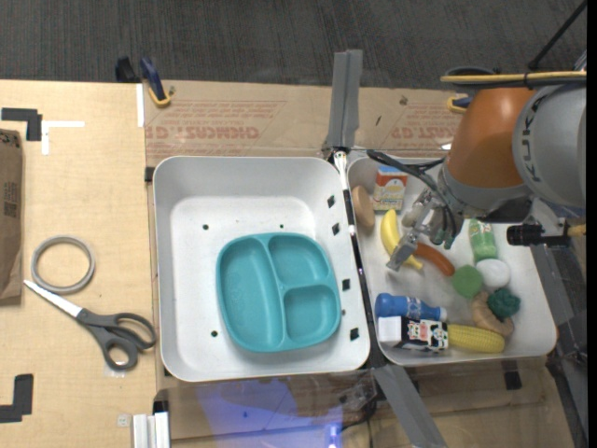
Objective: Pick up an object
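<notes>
Here the metal two-finger gripper point(408, 246) hangs low inside the shallow white right-hand bin point(538, 278), its fingers spread apart with nothing between them. The long orange toy carrot point(435, 258) lies just beside those fingers, on their right, and the curved yellow toy banana point(393, 235) lies touching or just under their left side. The teal sectioned plastic plate point(279, 291) sits well apart, in the left-hand white bin point(177, 250).

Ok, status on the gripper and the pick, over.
Gripper low in right bin, over banana and carrot. Nothing seen between fingers. Toys crowd close around.
</notes>
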Controlling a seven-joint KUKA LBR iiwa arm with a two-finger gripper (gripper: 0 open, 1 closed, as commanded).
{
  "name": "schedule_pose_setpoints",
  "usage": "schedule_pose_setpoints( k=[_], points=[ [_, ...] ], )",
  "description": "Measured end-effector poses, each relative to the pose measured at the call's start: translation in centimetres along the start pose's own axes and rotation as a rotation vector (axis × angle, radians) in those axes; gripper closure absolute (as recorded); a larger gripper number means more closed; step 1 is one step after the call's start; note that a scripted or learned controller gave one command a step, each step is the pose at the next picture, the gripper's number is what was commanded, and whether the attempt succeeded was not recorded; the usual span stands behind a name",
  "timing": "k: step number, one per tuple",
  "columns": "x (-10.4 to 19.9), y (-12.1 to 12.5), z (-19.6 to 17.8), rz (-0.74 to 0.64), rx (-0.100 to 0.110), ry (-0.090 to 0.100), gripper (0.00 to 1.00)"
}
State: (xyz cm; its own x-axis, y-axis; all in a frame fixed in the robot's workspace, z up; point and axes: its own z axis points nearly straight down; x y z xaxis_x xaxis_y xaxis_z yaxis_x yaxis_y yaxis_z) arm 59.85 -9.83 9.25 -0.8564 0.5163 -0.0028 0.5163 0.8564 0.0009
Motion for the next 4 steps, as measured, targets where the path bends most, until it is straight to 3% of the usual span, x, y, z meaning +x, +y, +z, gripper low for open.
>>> schedule_pose_setpoints(
  k=[1, 2, 3, 4],
  points=[
    [4.4, -3.3, 0.0, 0.239, 0.001, 0.002, 0.00],
    [-4.2, 0.0, 0.0, 0.452, 0.002, -0.001, 0.00],
    [-4.1, -0.2, -0.8, 0.449, 0.010, 0.005, 1.00],
    [-3.0, 6.9, -10.0, 0.469, 0.001, -0.001, 1.00]
  ],
)
